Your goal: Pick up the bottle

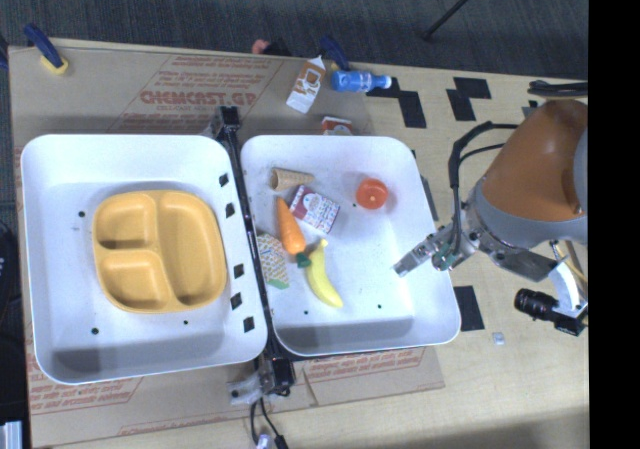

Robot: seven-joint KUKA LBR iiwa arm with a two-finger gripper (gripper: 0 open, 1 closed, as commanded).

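A small blue bottle [354, 81] lies on its side on the bench, just beyond the far rim of the right bin [430, 309]. My gripper [413, 260] hangs low over the right side of that bin, pointing left, with nothing seen in it. It is well short of the bottle, nearer the camera and to the right. The grey arm with its orange band [535, 177] rises behind it at the right edge.
The right bin holds a banana [323, 278], a carrot [290, 228], a red-and-white carton [315, 209], a cone [290, 178], an orange ball [372, 193] and a packet [272, 260]. A yellow divided plate [160, 249] lies in the left bin. A small carton [306, 85] sits beside the bottle.
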